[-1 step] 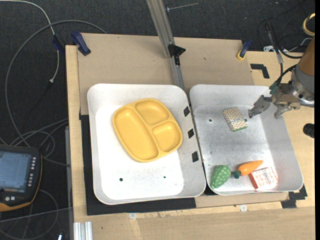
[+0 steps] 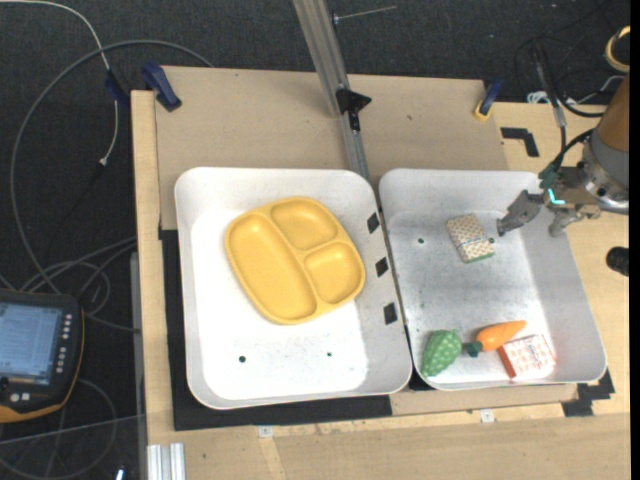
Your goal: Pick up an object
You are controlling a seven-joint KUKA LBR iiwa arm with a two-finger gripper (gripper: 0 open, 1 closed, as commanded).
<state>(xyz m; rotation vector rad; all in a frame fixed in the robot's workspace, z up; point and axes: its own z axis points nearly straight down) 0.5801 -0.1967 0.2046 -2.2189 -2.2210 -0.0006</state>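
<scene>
2 white bins sit side by side on the desk [image 2: 250,118], and we take them from left to right. Off the desk's left edge we see a handheld screen unit [image 2: 35,353] lying on the dark floor among loose cables.

In the left bin [image 2: 200,368] we find 1 yellow plate [image 2: 293,259] with 3 compartments, lying flat in the bin's upper half and turned at a slant. Its lower half shows bare white floor with a few dark specks.

Between the bins, a grey metal pole [image 2: 325,58] runs down from the top edge and ends near where the 2 bins meet.

In the right bin [image 2: 480,298] we count 4 things. A green toy [image 2: 441,352] lies near the bin's lower left corner. Just right of it is an orange carrot [image 2: 498,335], its tip pointing up and to the right, with its dark stem end close to the green toy. Touching or just below the carrot sits a small red and white box [image 2: 527,356], near the bin's lower rim. Well apart from these 3, in the upper half, a small patterned block [image 2: 469,238] lies on the bin floor, tilted.

At the far right we see the arm reach in, and its claw [image 2: 528,215] hangs over the bin's upper right part, just right of the patterned block. Its 2 fingers are spread apart with nothing between them; 1 dark finger [image 2: 516,214] points toward the block and stops just short of it.
</scene>
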